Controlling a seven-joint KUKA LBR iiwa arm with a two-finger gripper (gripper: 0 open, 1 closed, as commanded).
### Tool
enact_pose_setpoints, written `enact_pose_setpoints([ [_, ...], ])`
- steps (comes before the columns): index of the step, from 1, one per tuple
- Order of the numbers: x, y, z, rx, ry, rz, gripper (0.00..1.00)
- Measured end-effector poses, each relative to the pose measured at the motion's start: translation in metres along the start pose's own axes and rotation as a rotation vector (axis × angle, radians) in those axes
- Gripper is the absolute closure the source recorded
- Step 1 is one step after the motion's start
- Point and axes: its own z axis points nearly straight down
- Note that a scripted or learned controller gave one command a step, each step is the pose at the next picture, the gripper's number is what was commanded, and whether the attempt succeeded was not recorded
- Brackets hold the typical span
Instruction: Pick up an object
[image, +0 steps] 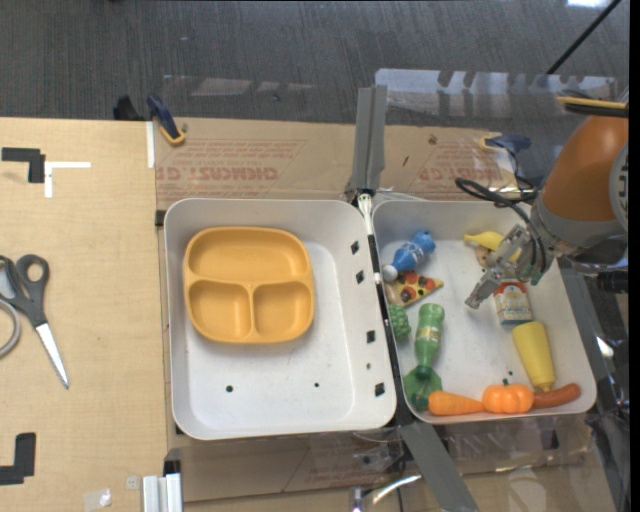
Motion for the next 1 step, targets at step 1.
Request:
enact_pose_setpoints([
  [1,0.0148,0.0034,0.0009,0.001,0.002,0.079,0.0],
])
